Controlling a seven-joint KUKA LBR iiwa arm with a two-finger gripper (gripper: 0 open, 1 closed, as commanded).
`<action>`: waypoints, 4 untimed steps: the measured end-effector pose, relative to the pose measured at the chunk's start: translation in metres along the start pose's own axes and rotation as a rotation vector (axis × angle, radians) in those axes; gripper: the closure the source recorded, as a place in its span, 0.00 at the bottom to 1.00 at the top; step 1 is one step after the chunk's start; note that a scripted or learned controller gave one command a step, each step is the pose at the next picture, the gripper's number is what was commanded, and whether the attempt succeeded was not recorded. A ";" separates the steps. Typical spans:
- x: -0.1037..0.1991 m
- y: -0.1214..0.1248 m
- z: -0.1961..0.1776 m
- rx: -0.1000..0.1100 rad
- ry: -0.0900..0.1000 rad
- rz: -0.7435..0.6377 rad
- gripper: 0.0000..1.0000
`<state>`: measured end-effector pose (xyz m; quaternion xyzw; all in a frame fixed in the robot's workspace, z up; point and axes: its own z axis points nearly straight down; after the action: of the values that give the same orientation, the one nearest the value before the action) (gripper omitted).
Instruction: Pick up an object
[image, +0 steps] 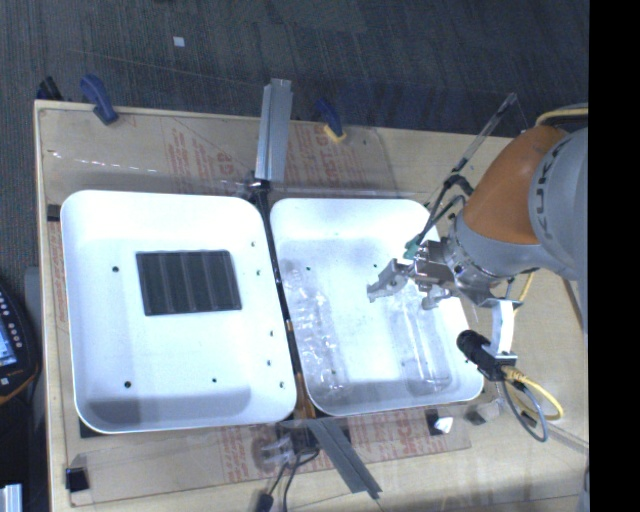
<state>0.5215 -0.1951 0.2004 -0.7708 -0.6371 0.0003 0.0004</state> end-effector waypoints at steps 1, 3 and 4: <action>0.047 -0.050 -0.077 0.000 0.001 0.047 0.00; 0.094 -0.005 -0.069 0.000 -0.001 0.143 0.00; 0.017 -0.009 -0.064 0.004 0.001 0.145 0.00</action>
<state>0.5160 -0.1767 0.2641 -0.8149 -0.5796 0.0010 0.0022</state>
